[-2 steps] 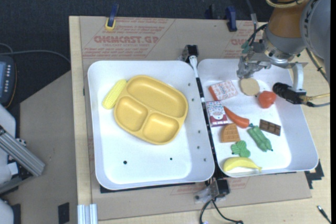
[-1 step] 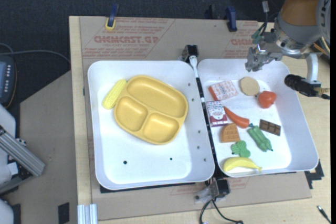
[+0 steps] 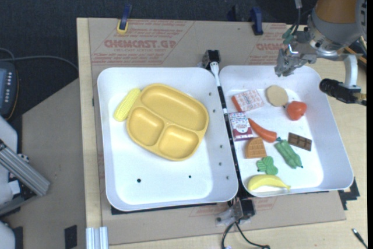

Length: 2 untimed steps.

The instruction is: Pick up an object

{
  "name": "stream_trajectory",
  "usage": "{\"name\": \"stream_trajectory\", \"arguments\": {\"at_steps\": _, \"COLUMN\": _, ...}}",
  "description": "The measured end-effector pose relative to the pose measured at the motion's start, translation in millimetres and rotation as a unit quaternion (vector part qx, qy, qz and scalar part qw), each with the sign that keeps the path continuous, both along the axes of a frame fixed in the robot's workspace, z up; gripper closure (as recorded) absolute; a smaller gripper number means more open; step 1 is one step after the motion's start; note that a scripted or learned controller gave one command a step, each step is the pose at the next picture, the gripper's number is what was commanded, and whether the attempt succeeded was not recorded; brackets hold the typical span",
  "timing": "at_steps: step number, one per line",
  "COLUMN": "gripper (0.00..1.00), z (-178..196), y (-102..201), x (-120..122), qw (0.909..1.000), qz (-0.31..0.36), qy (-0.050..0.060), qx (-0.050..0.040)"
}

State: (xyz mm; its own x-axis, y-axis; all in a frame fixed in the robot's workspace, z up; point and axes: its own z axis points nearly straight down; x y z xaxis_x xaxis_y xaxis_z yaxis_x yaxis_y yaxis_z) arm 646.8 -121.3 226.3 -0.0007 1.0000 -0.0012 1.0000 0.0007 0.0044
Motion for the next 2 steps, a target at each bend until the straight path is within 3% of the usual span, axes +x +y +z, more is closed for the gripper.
{"name": "stream_trajectory", "arguments": {"at_steps": 2, "gripper": 1.00, "z": 7.6, "y": 82.2, "x": -68.0, "qw": 1.0000, "qz": 0.001, "qy": 0.004, "qx": 0.0014}}
